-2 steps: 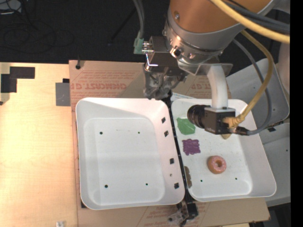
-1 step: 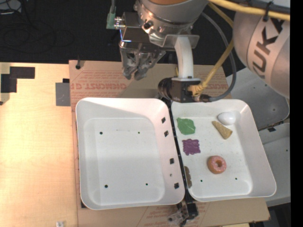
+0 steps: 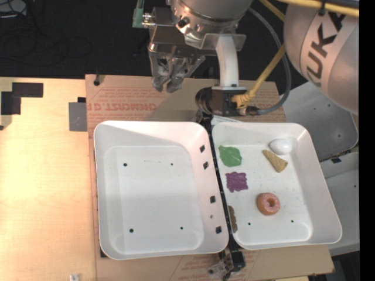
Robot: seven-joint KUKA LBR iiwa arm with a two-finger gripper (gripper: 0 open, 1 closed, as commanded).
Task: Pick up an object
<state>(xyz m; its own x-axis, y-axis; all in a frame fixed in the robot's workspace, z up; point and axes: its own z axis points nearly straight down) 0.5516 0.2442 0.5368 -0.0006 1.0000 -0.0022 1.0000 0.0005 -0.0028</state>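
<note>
White plastic forms two shallow bins that sit side by side on a pale wooden surface, with a sheet of brown cardboard under them. The left bin takes up the middle of the view. The right bin touches it along a black hinge-like seam and holds five small objects.

A green leaf-shaped piece lies near the seam, toward the far side of the right bin. Just in front of it, apart but close, lies a flat purple piece with ragged edges. Further toward the near side and more to the right sits a doughnut, brown with a pink ring and a hole in its middle. At the far right of the bin, a small white rounded object touches the top of a tan wedge shaped like a cone.

The grey arm enters from the upper right. Its gripper hangs high above the cardboard, behind the far edge of the left bin and well apart from all five objects. The two dark fingers point downward and sit pressed close together, closed, with nothing between them. A yellow cable runs from the arm down to a dark fitting behind the right bin.
</note>
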